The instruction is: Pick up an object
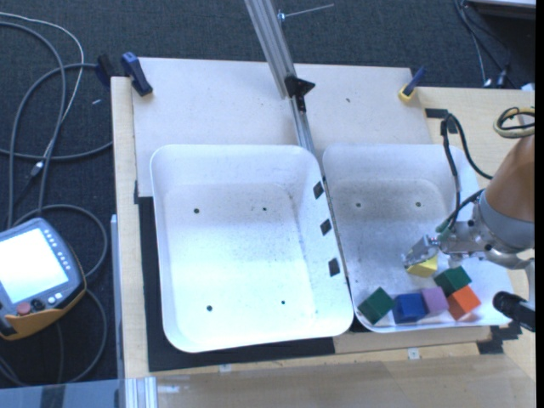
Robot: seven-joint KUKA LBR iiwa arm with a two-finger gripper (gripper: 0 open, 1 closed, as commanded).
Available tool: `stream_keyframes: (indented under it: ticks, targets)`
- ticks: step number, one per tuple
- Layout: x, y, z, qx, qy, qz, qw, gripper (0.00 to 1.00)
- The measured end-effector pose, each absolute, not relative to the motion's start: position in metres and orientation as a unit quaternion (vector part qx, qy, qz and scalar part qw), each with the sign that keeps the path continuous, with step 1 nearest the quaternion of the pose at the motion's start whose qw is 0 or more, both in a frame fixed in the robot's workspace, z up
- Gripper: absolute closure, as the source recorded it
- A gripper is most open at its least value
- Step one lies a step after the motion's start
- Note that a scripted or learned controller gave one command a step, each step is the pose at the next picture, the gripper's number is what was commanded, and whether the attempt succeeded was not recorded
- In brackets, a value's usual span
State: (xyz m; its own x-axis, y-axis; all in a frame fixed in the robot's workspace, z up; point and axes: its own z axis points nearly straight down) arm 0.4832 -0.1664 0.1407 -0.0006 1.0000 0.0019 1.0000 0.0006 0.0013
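My gripper [427, 251] is low over the front right part of the right bin [382, 177], reaching in from the right. A yellow block [422, 268] lies right under its tip, partly covered by it. Whether the block is touched or gripped is not visible. Just beside it on the right sits a dark green block [453, 279]. Along the bin's front edge lie a green block [376, 303], a blue block [409, 307], a purple block [434, 300] and an orange block [464, 301].
The left bin [183, 185] stands beside the right one, with black clips [325, 226] along the shared wall. A metal pole [270, 36] slants up from between the bins. Cables [450, 155] hang near the right bin's far right corner.
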Motion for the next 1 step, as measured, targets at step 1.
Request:
stream_keyframes:
  ticks: [1]
  targets:
    - [0.4843, -0.1662, 0.1515, -0.707, -0.707, -0.0021, -0.001, 1.0]
